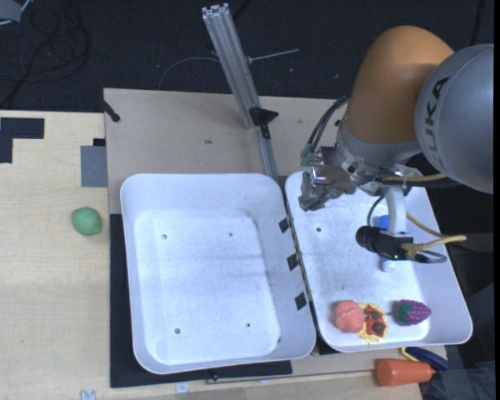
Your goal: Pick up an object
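Observation:
My gripper (314,192) hangs low over the far left corner of the right bin (450,327), close to the divide between the two bins. Nothing is visibly held in it. At the near end of that bin lie a pink-orange toy (347,315), a yellow and red piece (373,322) touching it, and a purple grape bunch (411,312). A small blue object (382,222) peeks out beside the white and black fitting (383,242) under the wrist, partly hidden by it.
The left bin (137,192) lies beside the right one. A green ball (87,221) rests on the wooden bench to its left. An orange carrot (400,372) lies outside the right bin's near edge. A slanted metal bar (237,65) stands behind the bins.

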You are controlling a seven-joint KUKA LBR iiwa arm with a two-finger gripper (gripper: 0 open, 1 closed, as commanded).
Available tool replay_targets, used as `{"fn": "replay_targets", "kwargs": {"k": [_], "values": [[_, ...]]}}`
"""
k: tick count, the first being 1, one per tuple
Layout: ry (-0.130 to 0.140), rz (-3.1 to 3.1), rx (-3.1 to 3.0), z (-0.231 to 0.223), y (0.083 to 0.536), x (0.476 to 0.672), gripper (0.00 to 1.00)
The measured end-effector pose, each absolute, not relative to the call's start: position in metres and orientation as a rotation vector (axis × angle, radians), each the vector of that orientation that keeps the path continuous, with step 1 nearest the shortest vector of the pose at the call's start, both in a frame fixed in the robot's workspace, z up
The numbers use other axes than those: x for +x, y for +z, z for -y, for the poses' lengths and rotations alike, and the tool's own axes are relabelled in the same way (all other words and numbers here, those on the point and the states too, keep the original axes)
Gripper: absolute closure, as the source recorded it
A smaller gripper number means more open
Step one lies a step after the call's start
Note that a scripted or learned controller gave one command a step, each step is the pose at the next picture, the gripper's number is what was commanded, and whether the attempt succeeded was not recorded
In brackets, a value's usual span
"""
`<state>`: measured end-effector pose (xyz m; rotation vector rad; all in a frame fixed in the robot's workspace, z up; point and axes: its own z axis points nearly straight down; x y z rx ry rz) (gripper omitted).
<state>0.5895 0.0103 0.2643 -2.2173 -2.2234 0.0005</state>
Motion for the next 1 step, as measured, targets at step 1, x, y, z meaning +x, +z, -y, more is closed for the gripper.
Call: {"fn": "replay_targets", "kwargs": {"k": [1], "values": [[0.002,2.223,-2.217,-0.0583,0.2424,0.5729,1.0]]}}
